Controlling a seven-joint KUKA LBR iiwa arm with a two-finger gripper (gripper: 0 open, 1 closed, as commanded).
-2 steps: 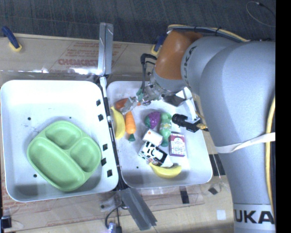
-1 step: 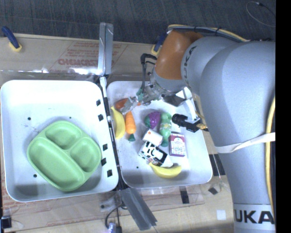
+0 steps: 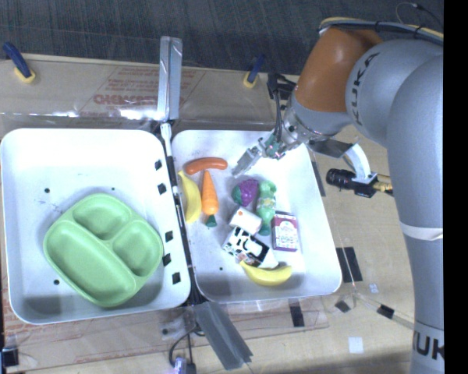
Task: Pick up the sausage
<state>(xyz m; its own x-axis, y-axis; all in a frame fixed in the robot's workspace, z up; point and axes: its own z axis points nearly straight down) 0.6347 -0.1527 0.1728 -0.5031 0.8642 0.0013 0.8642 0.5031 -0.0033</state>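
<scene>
The sausage (image 3: 206,164), orange-red and slightly curved, lies in the right bin (image 3: 312,279) near its back left corner. My gripper (image 3: 244,162) hangs just to the right of the sausage's end, slanting down and to the left from the wrist, and nothing shows in its grasp. An orange carrot (image 3: 209,193) lies right in front of the sausage, pointing towards it.
A yellow banana (image 3: 191,197) lies by the right bin's left wall. A purple vegetable (image 3: 248,192), a green item (image 3: 267,199), a maroon box (image 3: 285,232), a black-and-white pack (image 3: 246,245) and a second banana (image 3: 267,274) crowd the bin's middle. The left bin (image 3: 31,154) bears a green divided plate (image 3: 101,248).
</scene>
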